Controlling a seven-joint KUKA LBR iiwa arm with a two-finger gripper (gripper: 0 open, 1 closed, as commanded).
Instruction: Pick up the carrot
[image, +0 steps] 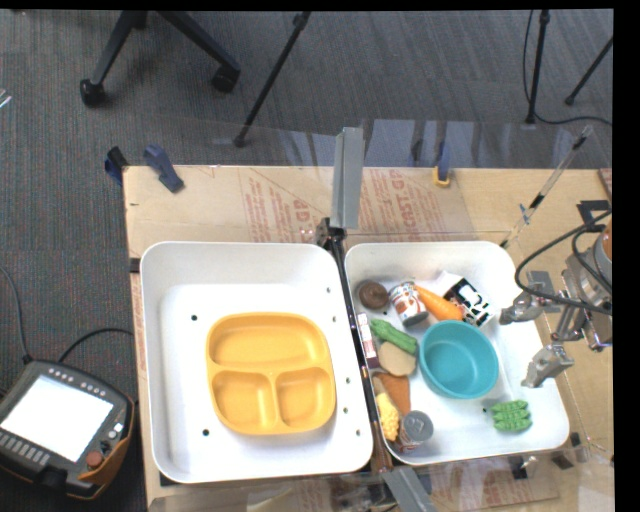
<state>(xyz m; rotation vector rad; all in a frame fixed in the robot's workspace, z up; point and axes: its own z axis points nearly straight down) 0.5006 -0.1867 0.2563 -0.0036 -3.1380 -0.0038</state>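
Note:
The carrot (440, 303) is a small orange piece lying in the right bin (452, 250), at its back, between a red-labelled can (405, 300) and a black-and-white block (470, 300). It rests just behind a teal bowl (458, 360). My gripper (531, 342) hangs over the bin's right rim, to the right of the bowl and well apart from the carrot. Its two fingers stand open with nothing between them.
The right bin also holds a brown round piece (373, 294), a green pickle (393, 335), a brown slice (396, 362), corn (385, 415), a grey can (416, 428) and a green toy (510, 415). A yellow divided plate (270, 373) lies in the left bin (175, 300).

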